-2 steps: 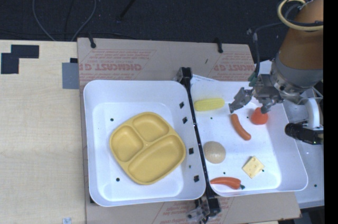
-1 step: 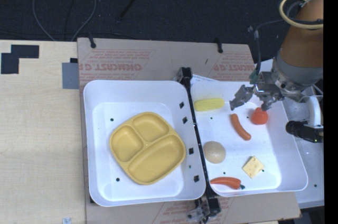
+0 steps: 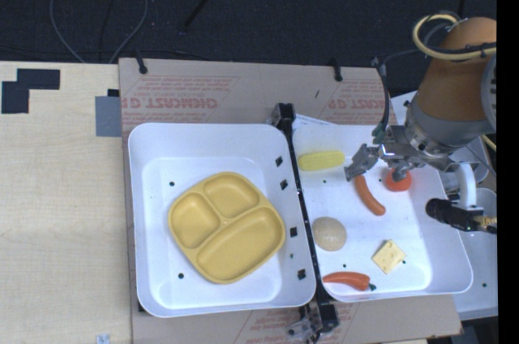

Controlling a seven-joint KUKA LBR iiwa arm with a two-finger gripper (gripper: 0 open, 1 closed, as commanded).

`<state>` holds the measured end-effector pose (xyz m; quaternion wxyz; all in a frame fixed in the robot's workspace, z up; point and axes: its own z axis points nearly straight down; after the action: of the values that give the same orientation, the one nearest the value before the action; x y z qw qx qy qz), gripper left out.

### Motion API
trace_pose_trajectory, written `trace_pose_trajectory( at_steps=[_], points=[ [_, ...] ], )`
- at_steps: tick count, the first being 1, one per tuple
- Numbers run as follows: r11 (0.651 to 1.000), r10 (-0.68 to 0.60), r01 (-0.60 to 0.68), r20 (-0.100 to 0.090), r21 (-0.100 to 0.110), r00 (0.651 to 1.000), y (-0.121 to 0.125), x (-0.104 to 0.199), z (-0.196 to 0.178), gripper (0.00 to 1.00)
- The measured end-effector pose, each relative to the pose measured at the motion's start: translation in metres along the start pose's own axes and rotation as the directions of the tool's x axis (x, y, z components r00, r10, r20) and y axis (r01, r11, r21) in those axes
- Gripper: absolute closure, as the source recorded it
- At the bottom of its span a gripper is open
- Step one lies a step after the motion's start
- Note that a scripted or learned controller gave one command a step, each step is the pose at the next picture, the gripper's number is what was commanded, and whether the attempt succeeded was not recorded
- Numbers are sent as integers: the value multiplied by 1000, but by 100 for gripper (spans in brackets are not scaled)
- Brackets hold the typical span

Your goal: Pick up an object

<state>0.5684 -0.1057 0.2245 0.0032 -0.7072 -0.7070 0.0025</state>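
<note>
Camera view: gripper [image 3: 375, 158] over right bin [image 3: 442, 273], fingers spread, holding nothing; orange sausage [image 3: 369, 195] just below; corn [image 3: 321, 161], bun [image 3: 329, 234], cheese [image 3: 388, 257] nearby; yellow tray [image 3: 226, 226] in left bin [image 3: 150, 212].

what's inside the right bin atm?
In the right bin: corn cob, sausage, round bun, cheese wedge, chili, and a red piece partly covered by the gripper.

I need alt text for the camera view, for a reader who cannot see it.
The gripper hangs over the right bin, above a sausage, near a corn cob, bun, cheese, chili and tomato. The left bin holds a yellow tray.
</note>
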Motion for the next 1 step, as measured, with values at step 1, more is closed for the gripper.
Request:
trace_pose_trajectory(
  at_steps=[1],
  points=[
    [1000, -1, 1, -1, 2, 1000, -9, 4, 60, 0]
  ],
)
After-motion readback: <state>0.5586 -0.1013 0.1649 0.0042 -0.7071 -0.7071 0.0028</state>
